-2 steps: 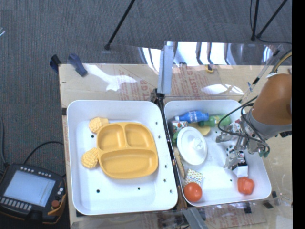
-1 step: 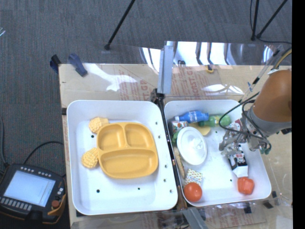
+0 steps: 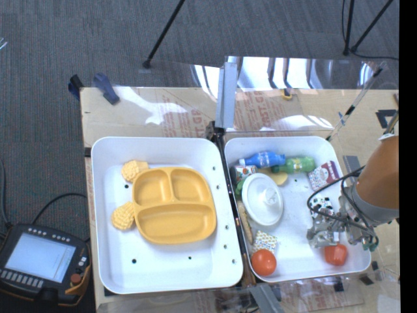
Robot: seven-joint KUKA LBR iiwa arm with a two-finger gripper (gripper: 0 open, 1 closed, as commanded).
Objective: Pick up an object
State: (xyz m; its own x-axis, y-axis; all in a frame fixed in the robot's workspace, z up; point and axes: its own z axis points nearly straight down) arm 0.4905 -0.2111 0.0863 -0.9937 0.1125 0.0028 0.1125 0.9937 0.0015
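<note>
Gripper (image 3: 324,235): low in right bin (image 3: 348,168), at its 4 o'clock corner; finger state cannot be told. Red ball (image 3: 336,254): just beside gripper, at its 5 o'clock. Orange ball (image 3: 264,262): 8 o'clock of gripper. White lid (image 3: 263,199): 10 o'clock. Left bin (image 3: 111,240): yellow divided plate (image 3: 174,205).

Red print on the bench (image 3: 171,117) shows through glare, but it is upside down and too blurred to read. The packets (image 3: 324,175) in the right bin (image 3: 296,276) carry labels too small to make out.
</note>
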